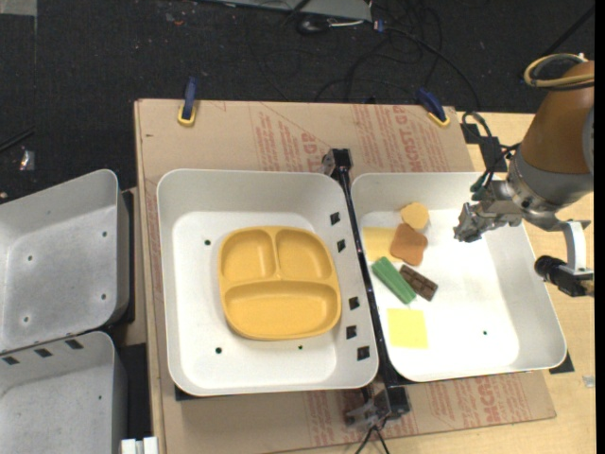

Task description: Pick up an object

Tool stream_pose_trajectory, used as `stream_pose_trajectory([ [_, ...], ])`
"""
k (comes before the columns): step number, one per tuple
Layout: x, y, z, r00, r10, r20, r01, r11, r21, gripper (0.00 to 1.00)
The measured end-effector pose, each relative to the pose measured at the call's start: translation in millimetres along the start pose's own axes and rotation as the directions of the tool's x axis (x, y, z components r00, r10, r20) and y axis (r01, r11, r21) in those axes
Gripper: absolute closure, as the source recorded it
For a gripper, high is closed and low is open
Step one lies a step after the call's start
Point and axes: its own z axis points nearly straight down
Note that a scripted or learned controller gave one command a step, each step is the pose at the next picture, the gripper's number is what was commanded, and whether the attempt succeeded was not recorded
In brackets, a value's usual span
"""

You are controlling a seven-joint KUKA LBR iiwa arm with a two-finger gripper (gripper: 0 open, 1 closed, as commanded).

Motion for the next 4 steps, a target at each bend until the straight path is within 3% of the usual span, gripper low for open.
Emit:
stream_pose_trajectory([
  [1, 0, 1, -48, 1.0, 0.0, 0.0, 0.0, 1.0, 0.0, 1.0],
  [4, 149, 20, -69, 1.0, -0.005, -0.002, 0.005, 1.0, 0.004, 1.0],
])
